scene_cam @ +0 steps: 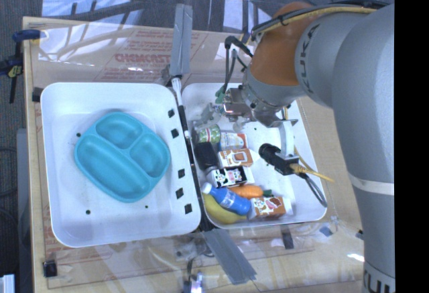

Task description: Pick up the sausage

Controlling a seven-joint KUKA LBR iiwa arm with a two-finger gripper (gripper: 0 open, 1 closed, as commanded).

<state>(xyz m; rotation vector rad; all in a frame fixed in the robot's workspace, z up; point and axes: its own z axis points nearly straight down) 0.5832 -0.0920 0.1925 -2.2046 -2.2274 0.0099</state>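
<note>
My gripper [226,109] hangs low over the far end of the right bin [305,151], just behind a green can [208,133]. The wrist and its orange band cover the bin's far part and whatever lies under them. Packed along the bin's left side are small cartons [234,157], a black object [204,154], a carrot [251,191], a blue bottle [229,200] and a banana [224,213]. I cannot tell which item in this pile is the sausage.
The left bin [60,151] holds a blue divided plate [122,155]. A ridge with black clips [182,151] separates the two bins. Another carton [269,206] lies at the right bin's near edge. The white floor on the right bin's right side is bare.
</note>
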